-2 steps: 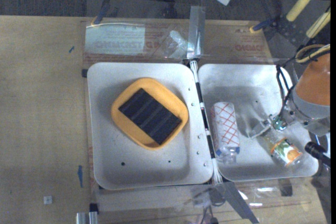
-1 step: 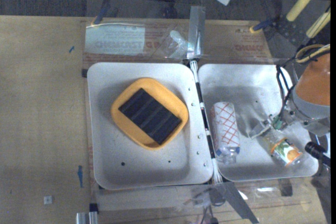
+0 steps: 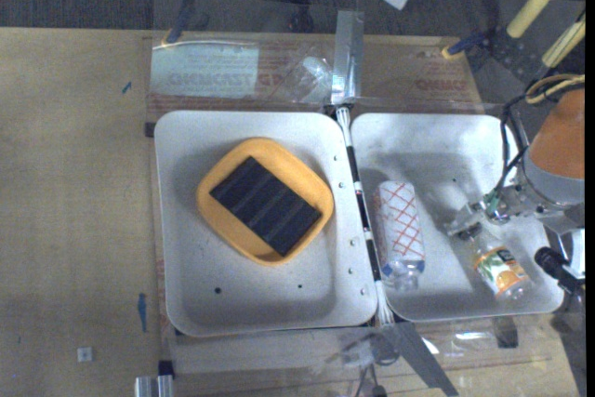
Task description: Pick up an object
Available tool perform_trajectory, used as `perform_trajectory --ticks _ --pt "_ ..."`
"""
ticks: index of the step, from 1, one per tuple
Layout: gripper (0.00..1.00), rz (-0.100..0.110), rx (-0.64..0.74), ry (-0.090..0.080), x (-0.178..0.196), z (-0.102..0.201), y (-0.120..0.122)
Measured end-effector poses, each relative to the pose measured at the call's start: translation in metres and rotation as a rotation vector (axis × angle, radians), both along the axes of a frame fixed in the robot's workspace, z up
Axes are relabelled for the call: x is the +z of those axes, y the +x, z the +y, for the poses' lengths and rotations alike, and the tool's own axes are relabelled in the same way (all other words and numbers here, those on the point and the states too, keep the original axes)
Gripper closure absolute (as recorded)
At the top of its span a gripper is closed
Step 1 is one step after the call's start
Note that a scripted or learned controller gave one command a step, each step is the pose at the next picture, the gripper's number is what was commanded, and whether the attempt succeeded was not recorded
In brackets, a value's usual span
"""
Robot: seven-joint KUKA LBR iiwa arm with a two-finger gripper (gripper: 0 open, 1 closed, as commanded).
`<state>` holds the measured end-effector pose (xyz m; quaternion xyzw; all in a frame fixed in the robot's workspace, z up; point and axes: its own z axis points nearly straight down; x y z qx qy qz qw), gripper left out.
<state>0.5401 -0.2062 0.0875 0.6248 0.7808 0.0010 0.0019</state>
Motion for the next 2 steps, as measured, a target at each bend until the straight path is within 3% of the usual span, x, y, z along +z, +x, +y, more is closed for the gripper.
perform_trajectory --ticks 1,2 --pt "1.00 -0.005 0.001 -0.002 0.011 0.000 0.002" --pt "1.00 0.002 0.117 -0.001 0.105 0.021 0.020"
